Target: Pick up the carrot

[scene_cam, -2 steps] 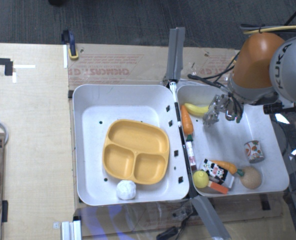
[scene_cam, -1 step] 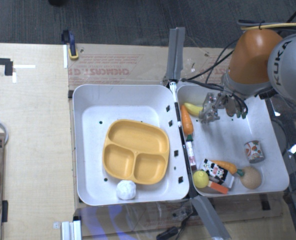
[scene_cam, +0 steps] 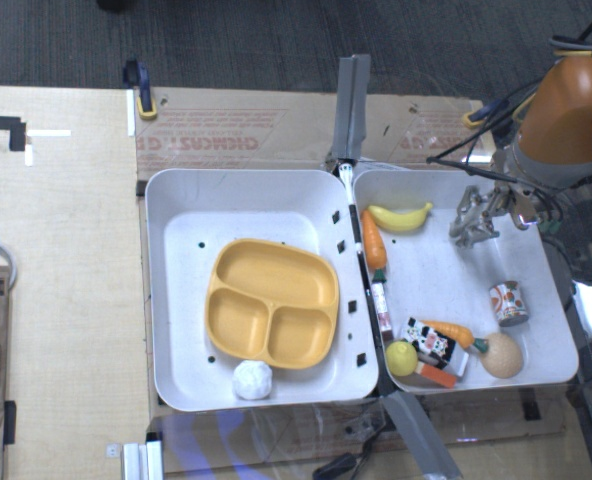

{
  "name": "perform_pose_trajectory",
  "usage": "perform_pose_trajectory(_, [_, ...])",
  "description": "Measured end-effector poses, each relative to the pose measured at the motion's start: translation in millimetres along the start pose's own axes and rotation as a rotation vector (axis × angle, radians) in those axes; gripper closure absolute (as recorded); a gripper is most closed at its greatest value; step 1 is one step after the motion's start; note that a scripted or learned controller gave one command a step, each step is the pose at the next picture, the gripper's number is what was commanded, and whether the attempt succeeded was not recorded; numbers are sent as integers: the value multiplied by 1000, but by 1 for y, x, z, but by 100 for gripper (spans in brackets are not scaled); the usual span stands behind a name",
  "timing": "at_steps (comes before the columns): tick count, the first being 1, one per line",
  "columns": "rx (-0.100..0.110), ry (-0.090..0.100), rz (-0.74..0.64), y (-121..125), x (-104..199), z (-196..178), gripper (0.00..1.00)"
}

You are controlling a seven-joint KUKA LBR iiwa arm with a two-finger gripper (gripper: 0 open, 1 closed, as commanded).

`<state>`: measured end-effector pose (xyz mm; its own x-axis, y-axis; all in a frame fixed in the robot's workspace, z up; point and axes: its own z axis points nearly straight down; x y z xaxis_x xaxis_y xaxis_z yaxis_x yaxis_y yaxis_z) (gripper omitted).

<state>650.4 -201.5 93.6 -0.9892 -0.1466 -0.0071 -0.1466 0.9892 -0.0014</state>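
An orange carrot point(scene_cam: 374, 240) lies lengthwise against the left wall of the right bin point(scene_cam: 541, 258), just below a yellow banana point(scene_cam: 400, 216). A second, smaller orange carrot-like piece with a green end point(scene_cam: 449, 332) rests near the bin's front, on a black-and-white box point(scene_cam: 431, 344). My gripper point(scene_cam: 473, 220) hangs over the back right part of the right bin, about a hand's width to the right of the banana and apart from both orange pieces. Nothing shows in its grasp.
In the right bin sit a small can point(scene_cam: 509, 303), a brown egg-shaped thing point(scene_cam: 501, 356), a lemon point(scene_cam: 401, 358) and a marker point(scene_cam: 381, 308). The left bin point(scene_cam: 166, 268) holds a yellow divided plate point(scene_cam: 273, 301) and a white ball point(scene_cam: 253, 379).
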Motion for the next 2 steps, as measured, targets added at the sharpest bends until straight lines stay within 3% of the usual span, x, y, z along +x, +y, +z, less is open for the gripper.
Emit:
perform_pose_trajectory(1, [0,-9,5,0,-2,-11,100])
perform_pose_trajectory(2, [-1,-1,-208,-17,-8,0,100])
